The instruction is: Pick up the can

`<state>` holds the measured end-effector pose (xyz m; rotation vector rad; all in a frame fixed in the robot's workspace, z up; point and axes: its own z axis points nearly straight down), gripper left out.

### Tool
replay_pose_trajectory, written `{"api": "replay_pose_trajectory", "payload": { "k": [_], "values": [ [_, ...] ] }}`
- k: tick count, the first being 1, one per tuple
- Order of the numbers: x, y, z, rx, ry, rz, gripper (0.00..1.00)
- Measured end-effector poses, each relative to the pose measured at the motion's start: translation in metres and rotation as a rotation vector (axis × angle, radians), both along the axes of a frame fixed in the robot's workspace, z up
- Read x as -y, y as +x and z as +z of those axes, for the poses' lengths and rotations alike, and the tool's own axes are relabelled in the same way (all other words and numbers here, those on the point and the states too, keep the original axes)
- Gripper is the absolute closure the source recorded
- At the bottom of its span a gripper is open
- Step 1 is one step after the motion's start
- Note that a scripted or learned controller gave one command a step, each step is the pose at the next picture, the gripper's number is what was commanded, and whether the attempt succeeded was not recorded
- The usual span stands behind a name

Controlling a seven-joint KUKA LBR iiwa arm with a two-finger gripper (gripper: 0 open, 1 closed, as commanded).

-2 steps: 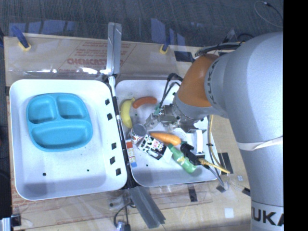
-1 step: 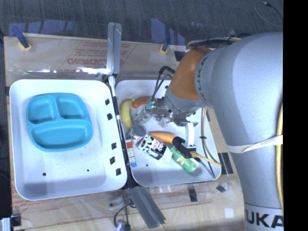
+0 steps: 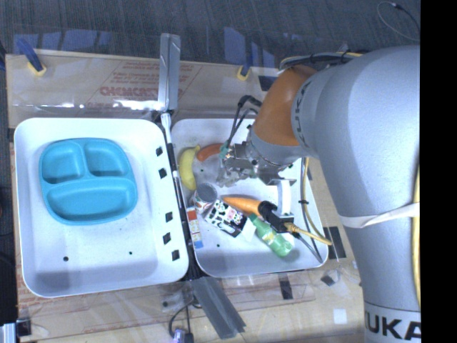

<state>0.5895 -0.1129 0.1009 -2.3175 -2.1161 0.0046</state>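
Observation:
The can [image 3: 206, 191], small and grey with a silvery end, sits in the right bin [image 3: 235, 263] near its left wall. My gripper [image 3: 232, 166] hangs low over that bin, just up and to the right of the can, and nothing shows in its grasp. The grey wrist and orange band hide the bin's back right part.
Around the can are a yellow fruit [image 3: 187, 168], a red-orange piece [image 3: 209, 151], a carrot [image 3: 243, 204], a black-and-white box [image 3: 228, 218] and a green bottle [image 3: 273, 239]. The left bin [image 3: 93, 263] holds a blue divided plate [image 3: 87, 179].

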Motion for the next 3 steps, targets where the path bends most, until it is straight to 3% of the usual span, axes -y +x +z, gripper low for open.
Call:
{"api": "replay_pose_trajectory", "payload": {
  "k": [1, 2, 3],
  "values": [
    [0.073, -0.071, -0.01, 0.001, 0.002, 0.185, 1.0],
    [0.097, -0.047, -0.009, 0.005, 0.0, 0.4, 1.0],
    [0.098, -0.015, 0.038, 0.006, -0.001, 0.607, 1.0]
  ]
}}
